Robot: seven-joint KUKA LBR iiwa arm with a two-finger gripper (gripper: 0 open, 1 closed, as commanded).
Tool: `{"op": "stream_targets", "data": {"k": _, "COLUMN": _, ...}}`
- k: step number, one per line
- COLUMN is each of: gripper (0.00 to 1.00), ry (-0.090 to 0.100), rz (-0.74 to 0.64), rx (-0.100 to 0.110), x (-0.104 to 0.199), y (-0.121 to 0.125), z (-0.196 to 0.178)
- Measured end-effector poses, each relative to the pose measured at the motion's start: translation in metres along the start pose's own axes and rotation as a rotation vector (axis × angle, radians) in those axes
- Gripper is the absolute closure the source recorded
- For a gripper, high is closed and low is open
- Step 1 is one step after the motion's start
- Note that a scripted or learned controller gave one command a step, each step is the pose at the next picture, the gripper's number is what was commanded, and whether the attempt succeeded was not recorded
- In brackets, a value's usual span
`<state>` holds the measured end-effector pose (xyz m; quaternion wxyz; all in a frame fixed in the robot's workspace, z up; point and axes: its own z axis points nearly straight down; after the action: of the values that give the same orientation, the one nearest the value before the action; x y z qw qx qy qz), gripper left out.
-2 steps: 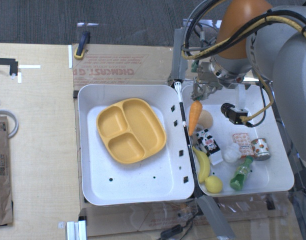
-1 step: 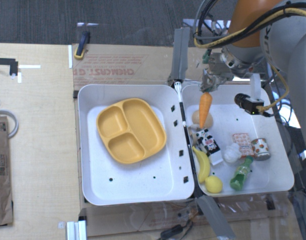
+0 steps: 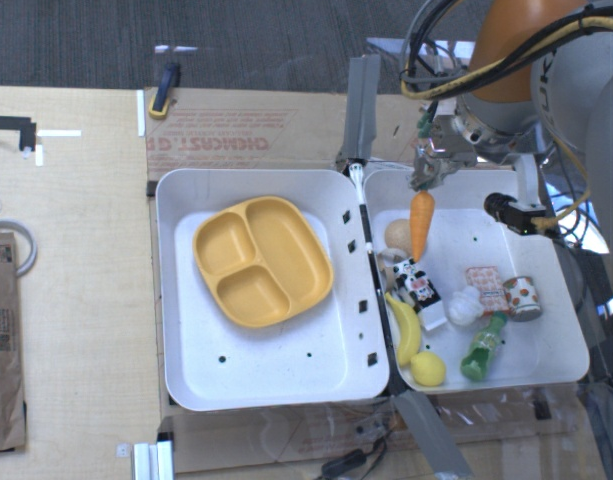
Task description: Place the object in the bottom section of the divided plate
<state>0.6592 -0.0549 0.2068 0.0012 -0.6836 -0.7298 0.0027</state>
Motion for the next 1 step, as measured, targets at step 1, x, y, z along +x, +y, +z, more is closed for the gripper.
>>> {"op": "stream_targets", "data": {"k": 1, "gripper": 1.00, "ry": 0.000, "rz": -0.312, "rx": -0.001, "x": 0.0364, "y": 0.0027, "z": 0.0177}}
